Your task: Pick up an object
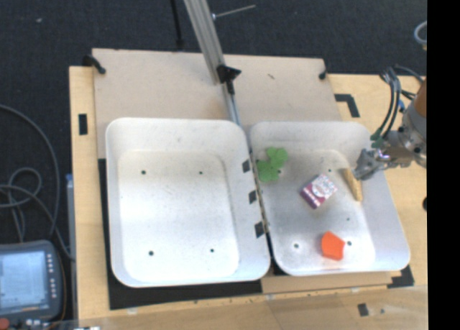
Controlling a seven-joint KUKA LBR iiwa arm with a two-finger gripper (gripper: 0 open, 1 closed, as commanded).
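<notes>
Over the shallow white right-hand bin (381, 249), the grey arm's two-finger gripper (365, 165), its grasp impossible to judge, hovers at the right edge just beside a slim tan stick (353, 184) lying lengthwise toward the camera, immediately below-left.

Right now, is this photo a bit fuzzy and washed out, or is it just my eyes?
In the camera view the whole frame is soft; the purple box shows no readable print. The left bin looks bright and washed under even light; shadows are faint, the gripper blurred at the edge.
</notes>
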